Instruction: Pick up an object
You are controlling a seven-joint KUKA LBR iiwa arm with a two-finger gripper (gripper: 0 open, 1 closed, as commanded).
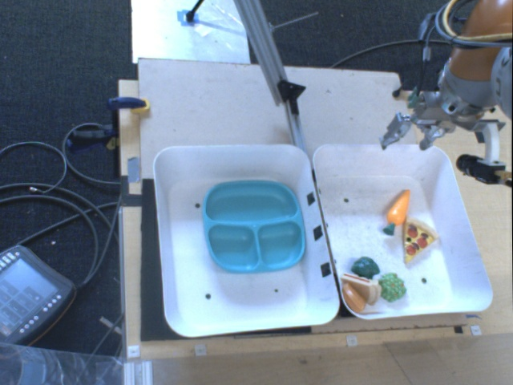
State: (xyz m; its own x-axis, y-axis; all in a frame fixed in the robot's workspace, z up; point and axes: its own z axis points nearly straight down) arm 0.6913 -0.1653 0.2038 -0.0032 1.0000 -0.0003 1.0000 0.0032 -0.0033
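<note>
Right now my gripper (pixel 412 131) hangs with its two fingers spread apart and nothing between them, over the far rim of the right bin (pixel 465 207). To pick well, I should drop straight over one toy lying apart from the others: the single carrot (pixel 398 207) below me is nearest. Beyond it lie one pizza slice (pixel 418 239), one dark green piece (pixel 366 267), one broccoli (pixel 392 286) and one sandwich-like toy (pixel 359 291). Off to my side, one blue tray (pixel 253 224) sits in the left bin (pixel 180 239).

Arm (pixel 479 30) reaching from right, pincer (pixel 412 133) spread, holding nothing.
</note>
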